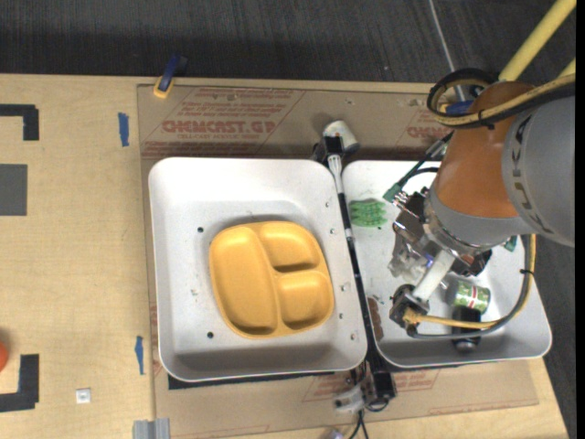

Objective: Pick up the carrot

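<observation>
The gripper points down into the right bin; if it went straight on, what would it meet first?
Probably the white floor of the right bin. The gripper looks clear of the green can, but the arm hides the floor beneath, so this is unsure.

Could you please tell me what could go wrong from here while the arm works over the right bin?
1. The gripper hangs over the right bin, close to the green can; it might knock or grab that instead of the carrot.
2. The arm hides much of that bin's floor, so any grasp beneath it would be hard to check from this view.
</observation>
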You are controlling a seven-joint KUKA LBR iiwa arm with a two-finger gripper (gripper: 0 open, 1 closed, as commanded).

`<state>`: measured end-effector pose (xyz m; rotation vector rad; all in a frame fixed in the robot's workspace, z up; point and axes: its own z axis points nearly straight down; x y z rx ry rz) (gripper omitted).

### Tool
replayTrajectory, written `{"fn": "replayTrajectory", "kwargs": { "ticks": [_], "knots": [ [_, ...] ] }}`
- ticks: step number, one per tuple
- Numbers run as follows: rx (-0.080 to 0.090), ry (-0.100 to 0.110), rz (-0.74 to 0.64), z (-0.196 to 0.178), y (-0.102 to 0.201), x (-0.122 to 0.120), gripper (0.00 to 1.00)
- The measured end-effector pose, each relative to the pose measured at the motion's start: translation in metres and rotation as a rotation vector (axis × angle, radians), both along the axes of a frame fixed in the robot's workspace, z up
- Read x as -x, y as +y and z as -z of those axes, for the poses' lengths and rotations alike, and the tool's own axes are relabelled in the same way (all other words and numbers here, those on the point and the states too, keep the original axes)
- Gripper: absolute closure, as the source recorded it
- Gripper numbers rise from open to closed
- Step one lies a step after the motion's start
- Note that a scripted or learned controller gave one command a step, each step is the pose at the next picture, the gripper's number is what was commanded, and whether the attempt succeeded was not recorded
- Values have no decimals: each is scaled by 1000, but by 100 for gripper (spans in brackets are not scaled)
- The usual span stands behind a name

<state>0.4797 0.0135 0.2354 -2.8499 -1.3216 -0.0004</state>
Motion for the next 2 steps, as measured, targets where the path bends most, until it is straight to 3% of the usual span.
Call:
{"fn": "replayTrajectory", "kwargs": {
  "ticks": [1, 2],
  "knots": [
    [0, 2, 208, -14, 37, 0, 100],
    [0, 1, 653, -13, 61, 0, 100]
  ]
}}
